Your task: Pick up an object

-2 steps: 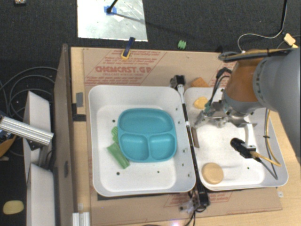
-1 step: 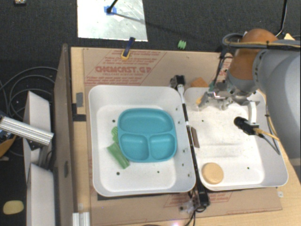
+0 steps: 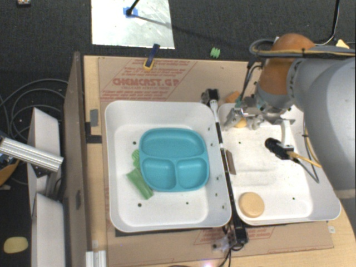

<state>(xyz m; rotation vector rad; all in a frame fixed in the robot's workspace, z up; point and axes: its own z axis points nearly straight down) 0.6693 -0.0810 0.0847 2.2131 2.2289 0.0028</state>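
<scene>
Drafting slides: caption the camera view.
Gripper at right bin's far corner, tan disc near its front; teal tray in left bin.

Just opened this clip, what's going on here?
The arm reaches in from the right, with its gripper low over the far-left corner of the right bin, close to a small yellowish item. Nothing can be seen in its grasp. A tan round disc lies at that bin's near-left corner. The left bin holds a teal divided plate with a green piece sticking out at its left edge.
</scene>
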